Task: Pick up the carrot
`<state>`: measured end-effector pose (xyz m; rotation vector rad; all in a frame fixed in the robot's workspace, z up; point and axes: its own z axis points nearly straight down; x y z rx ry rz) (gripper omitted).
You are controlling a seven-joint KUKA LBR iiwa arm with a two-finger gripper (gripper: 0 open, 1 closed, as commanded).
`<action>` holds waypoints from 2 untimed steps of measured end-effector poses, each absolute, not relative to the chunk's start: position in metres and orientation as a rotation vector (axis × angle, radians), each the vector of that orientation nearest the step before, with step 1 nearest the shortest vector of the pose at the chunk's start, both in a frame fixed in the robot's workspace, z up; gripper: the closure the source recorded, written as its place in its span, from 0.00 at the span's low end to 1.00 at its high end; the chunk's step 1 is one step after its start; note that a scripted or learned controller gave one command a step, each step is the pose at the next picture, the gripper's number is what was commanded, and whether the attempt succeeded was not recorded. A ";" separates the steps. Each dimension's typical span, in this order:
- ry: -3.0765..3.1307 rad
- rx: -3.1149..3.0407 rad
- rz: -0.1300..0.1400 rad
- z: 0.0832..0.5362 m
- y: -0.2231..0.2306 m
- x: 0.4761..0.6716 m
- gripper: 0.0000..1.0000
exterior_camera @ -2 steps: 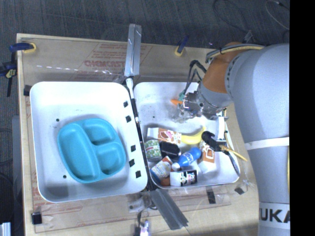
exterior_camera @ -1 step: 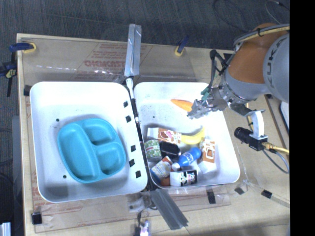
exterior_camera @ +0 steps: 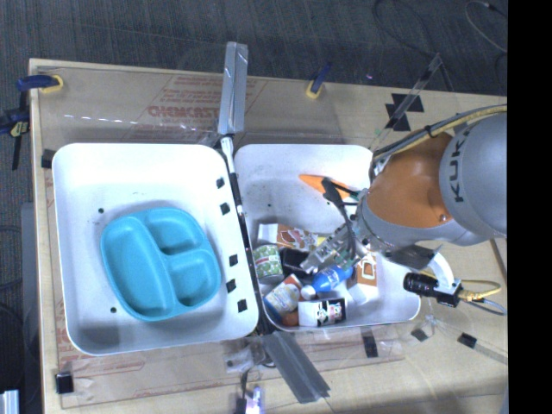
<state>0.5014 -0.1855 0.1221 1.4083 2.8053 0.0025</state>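
Two white bins stand side by side on the table. The left bin holds a blue tray with three compartments, and nothing lies in the tray. The right bin holds the carrot, which lies flat on the white floor in the far part of that bin, with its orange body pointing toward the left. It is apart from the heap of small packages and bottles that fills the near part of the same bin.

The arm reaches in from the right, and its orange band hangs above the right side of the right bin. The tool is low over the bin, with its dark tip just beside the right end of the carrot, perhaps touching it. From this slant I cannot tell if the tool is apart or together, because the arm hides much of it.

As I judge it, the task is not yet done. The carrot rests on the bin floor and is not lifted, and I see nothing clamped by the tool. The approach seems mostly made, since the tool is already very near the carrot. What is left is to take hold of the carrot and raise it clear of the bin. The carrot lies close to the right wall, so the grip could slip toward its thin end.
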 end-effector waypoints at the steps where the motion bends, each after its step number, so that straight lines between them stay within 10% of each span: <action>1: 2.833 1.352 -0.001 0.233 -0.210 0.519 1.00; 2: 2.991 0.966 -0.001 0.197 -0.166 0.496 1.00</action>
